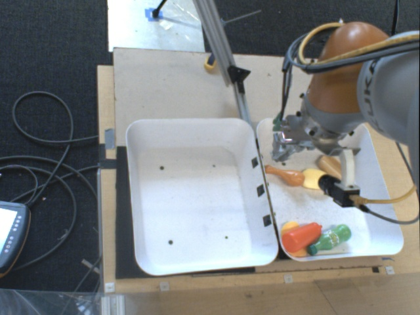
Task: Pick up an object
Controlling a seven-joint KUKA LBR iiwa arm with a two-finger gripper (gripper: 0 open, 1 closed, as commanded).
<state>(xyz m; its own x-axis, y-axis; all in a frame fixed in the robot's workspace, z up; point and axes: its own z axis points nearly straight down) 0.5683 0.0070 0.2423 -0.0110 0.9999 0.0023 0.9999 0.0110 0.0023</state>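
Observation:
The arm's gripper (285, 148) hangs low over the back left part of the right bin (375, 220), close to the wall it shares with the left bin. Just in front of the gripper lies an orange, club-shaped object (287, 174), with a yellow piece (313, 177) at its right end and a tan piece (330, 164) behind that. At the bin's front lie a red-orange object (302, 235), a small yellow object (289, 226) and a green bottle (331, 239). The wrist and orange band hide the bin's back.
The left bin (190, 195) stands beside the right one, with black clips (260, 190) on the shared wall. A slanted grey pole (220, 38) crosses the bench behind the bins. A black connector with an orange cable (341, 193) hangs from the arm over the right bin.

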